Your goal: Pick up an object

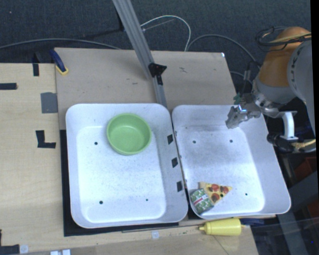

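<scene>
Currently the gripper (236,117) is seen above the far rim of the right bin (266,146); whether the jaws are released or clenched cannot be told. The pizza slice toy (216,190) lies at the near edge, tip pointing right, long axis left-right. It should be approached from above, jaws across that axis.

Right bin (256,162) floor mostly bare; pizza slice (215,190), packet (200,200) crowd near-left corner.
</scene>
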`<state>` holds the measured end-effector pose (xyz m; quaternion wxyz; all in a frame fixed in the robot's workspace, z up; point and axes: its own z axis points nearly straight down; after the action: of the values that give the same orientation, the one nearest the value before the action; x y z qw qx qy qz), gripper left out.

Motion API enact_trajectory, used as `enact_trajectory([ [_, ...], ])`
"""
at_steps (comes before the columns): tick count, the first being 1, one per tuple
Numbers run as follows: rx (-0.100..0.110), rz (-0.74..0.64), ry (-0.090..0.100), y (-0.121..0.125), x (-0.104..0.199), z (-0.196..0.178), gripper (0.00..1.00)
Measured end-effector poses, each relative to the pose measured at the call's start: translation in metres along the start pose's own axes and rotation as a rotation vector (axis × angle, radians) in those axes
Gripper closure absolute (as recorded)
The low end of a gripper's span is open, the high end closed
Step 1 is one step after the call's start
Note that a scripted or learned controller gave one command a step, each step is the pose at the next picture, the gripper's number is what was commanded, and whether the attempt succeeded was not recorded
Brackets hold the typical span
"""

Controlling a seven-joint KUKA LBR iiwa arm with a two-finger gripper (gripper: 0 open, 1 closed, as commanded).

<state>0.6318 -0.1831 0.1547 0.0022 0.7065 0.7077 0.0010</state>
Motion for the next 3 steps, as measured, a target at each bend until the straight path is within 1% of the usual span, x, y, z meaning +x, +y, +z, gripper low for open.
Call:
enact_trajectory([
  [1,0.000,0.000,0.000,0.002,0.000,-0.053,1.00],
  [2,0.006,-0.005,0.004,-0.003,0.062,-0.049,1.00],
  [3,0.005,-0.006,0.004,0.002,0.121,-0.058,1.00],
])
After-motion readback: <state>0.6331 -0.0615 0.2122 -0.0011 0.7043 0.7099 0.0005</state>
